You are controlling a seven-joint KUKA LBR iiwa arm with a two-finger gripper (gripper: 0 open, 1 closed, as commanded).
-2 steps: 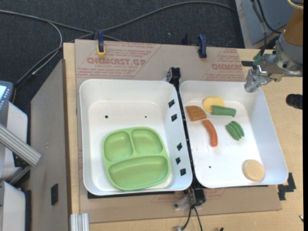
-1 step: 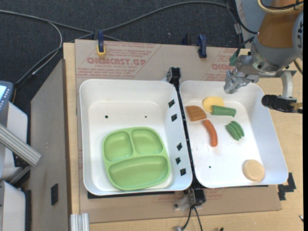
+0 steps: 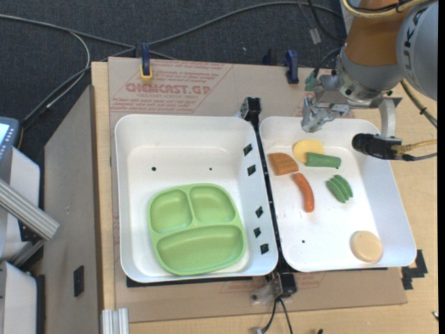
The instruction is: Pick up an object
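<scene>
We see the claw over the far rim of the right bin, metal fingers pointing down; nothing sits between them, and we cannot tell if they are parted or closed. No object is lifted; all candidates lie on the right bin floor. The yellow piece sits just below the claw, touching the green cylinder, whose long axis runs left-right across the bin. The brown bread-like piece lies just left of those. The orange sausage has its long axis near-vertical in the view, far end tilted slightly left toward the bread. The green pea pod slants diagonally, far end left, near end right. The tan round disc rests well apart at the near right corner. The left bin holds a green divided plate. The arm enters from upper right.
</scene>
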